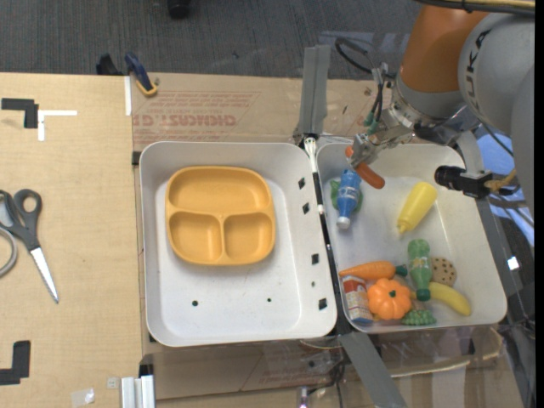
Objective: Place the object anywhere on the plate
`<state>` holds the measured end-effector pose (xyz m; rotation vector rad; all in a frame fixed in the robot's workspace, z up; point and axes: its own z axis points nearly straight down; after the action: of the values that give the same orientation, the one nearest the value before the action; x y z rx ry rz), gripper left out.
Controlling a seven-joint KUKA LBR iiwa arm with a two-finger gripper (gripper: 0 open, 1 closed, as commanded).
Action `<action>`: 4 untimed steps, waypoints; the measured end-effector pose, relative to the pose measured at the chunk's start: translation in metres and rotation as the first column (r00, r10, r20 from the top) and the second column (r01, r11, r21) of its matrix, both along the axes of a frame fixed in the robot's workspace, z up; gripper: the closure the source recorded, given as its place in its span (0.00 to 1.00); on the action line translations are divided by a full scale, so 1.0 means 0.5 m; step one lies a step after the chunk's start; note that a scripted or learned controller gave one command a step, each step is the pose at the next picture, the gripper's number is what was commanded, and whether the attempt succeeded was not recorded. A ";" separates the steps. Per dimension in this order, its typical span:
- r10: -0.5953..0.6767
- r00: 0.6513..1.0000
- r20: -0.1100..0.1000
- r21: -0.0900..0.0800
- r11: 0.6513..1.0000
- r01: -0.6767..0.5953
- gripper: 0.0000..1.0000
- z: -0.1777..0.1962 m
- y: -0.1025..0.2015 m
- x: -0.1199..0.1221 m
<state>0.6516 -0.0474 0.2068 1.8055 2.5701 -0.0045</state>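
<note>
Bins sit side by side so it's a short hop: left bin [170,313] has the yellow plate [222,213] near its top edge, and over the right bin's [484,253] top-left corner the gripper [367,153] is pinching a small sausage [371,175].

Looking like a robotics lab: grey arm [497,53] reaching over two white bins [153,253] on a cardboard-covered bench [59,228], toy food filling the right bin, scissors [30,236] lying near the bench's left edge, grey office carpet [212,15] behind.
</note>
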 end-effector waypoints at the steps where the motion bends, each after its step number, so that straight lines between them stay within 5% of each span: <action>1: 0.039 0.999 0.001 0.002 0.999 -0.039 1.00 0.073 0.098 -0.051; 2: 0.208 0.978 -0.001 0.002 0.978 -0.208 1.00 -0.032 0.267 -0.050; 3: 0.208 0.978 0.000 0.002 0.978 -0.208 0.00 -0.031 0.267 -0.050; 4: 0.207 0.978 0.000 0.001 0.978 -0.207 1.00 -0.014 0.264 -0.049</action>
<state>0.6272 0.0848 0.1999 1.5288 2.7441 -0.0039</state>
